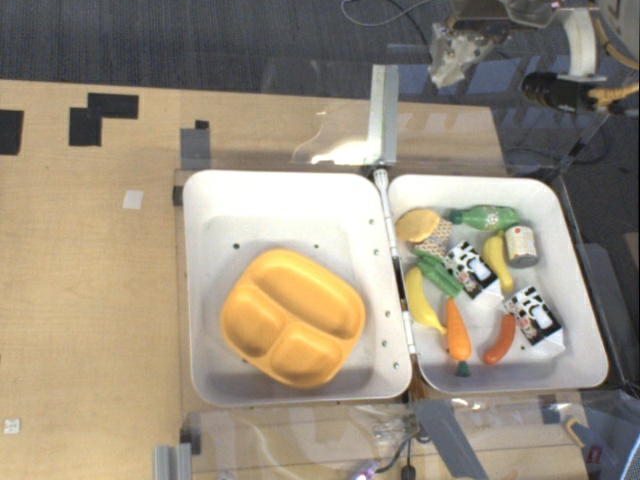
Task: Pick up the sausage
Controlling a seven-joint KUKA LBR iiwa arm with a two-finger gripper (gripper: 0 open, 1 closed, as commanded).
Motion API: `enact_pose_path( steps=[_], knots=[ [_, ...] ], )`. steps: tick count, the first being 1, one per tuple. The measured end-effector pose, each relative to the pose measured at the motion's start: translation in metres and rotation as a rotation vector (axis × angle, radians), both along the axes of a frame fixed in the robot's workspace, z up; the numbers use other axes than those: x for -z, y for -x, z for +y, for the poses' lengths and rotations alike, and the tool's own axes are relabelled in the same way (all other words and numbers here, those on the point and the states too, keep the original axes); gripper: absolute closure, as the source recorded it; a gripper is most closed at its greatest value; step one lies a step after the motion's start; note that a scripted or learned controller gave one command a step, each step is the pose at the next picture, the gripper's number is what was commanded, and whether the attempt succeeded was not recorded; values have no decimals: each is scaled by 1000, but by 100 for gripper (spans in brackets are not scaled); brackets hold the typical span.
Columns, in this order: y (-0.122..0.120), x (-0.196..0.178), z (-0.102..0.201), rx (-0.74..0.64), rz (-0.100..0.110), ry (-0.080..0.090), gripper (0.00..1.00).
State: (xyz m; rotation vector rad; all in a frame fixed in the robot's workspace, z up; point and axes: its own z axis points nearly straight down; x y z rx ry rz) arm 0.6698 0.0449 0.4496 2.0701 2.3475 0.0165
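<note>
**Well clear: tool high at the top of the frame, sausage low in the right bin**

Right now you have the tool (452, 60) parked near the top edge of the frame, right of centre, over the dark floor beyond the worktop (80, 298). It hangs well apart from both bins, and nothing sits between its fingers. Whether those fingers are apart or together you cannot tell from this slant.

Look to the lower right of the frame for the sausage (500, 340). It lies in the right bin (585, 358), reddish-orange, tilted with its upper end leaning to the right, just beside a black-and-white carton (537, 317) on its right. To its left you see a carrot (457, 334) lying nearly upright in the picture, with a banana (422, 301) further left along the bin's inner wall.

Higher in the same bin, you have a second black-and-white carton (470, 267), a green pepper-like piece (436, 272) touching it, a yellow item (495, 258), a small can (520, 245), a green bottle (484, 216) lying on its side, and a round tan biscuit-like piece (418, 225) at the upper left corner.

In the left bin (210, 218), a yellow divided plate (292, 315) rests tilted, left of centre in the frame.
</note>
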Motion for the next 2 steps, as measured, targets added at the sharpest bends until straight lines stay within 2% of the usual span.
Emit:
enact_pose_path(
  steps=[1,2],
  knots=[
    [17,14,81,311,12,-4,100],
    [17,14,81,311,11,-4,0]
  ],
)
